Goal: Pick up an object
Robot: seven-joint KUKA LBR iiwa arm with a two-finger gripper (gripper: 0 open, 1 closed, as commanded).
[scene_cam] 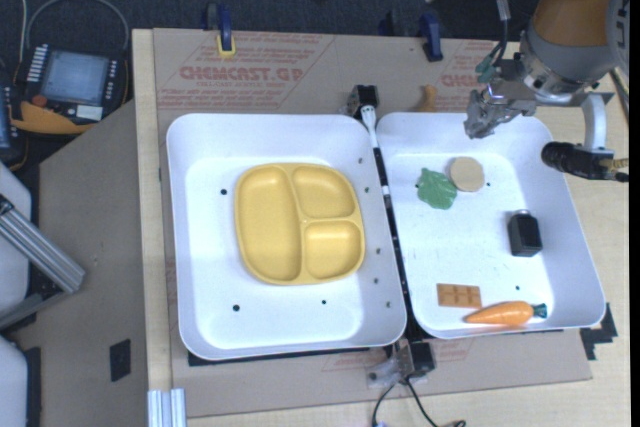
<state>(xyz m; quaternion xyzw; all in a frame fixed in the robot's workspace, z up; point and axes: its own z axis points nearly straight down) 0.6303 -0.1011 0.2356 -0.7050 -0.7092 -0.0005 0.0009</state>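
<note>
The right bin (560, 275) holds several small objects. A green leafy piece (436, 187) lies beside a tan round disc (467, 174) in the upper middle. A black block (524, 234) sits toward the right side. Near the front edge lie a brown ridged bar (459, 295) and an orange carrot (505, 313). My gripper (487, 122) hangs over the bin's back edge, a little behind and to the right of the tan disc, with nothing visibly in it.
The left bin (200, 215) carries a yellow divided plate (300, 222) in its middle. A black divider strip (382, 195) runs between the two bins. Blue clamps (225, 30) stand at the back of the board.
</note>
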